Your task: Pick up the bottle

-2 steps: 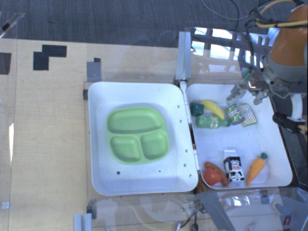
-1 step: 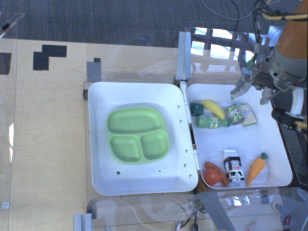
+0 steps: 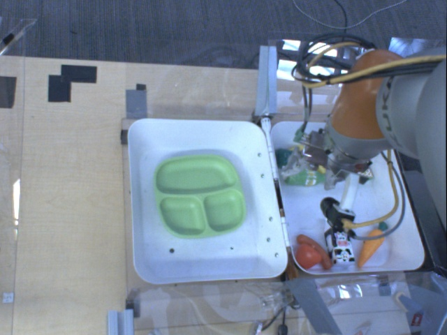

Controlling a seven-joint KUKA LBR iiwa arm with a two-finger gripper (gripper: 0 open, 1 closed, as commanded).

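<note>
While the grey arm [image 3: 412,110] with its orange band reaches in from the right, its gripper [image 3: 318,160] hangs over the right white bin [image 3: 408,253], grip state impossible to tell. A green bottle [image 3: 299,176] lies just beside it near the bin's left wall. The left bin [image 3: 140,187] holds a green divided tray [image 3: 200,195] on a pale wooden bench [image 3: 63,208], with grey carpet [image 3: 140,12] beyond. No lettering is legible.

arm [image 3: 412,110]: grey | orange wrist band | black, yellow cables
</note>
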